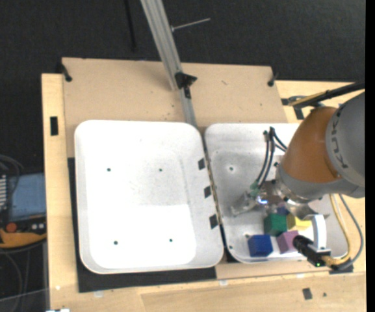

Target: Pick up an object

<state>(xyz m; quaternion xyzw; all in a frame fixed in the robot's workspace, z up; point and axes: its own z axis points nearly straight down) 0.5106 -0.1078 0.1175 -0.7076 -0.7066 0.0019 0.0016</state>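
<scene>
My gripper (263,202) hangs low over the right bin (232,155), near its front half, under the grey and orange wrist. Just in front of it lies a green block (276,223). A blue block (260,246) sits by the bin's front wall, with a purple block (284,241) to its right. A yellow piece (301,224) shows beside the green block, partly hidden by the arm. Nothing can be seen held in the gripper.
The left bin (142,194) adjoins the right one, with black clips along the shared wall (210,190). A slanted metal pole (168,51) rises behind the bins. The arm covers the right bin's right side.
</scene>
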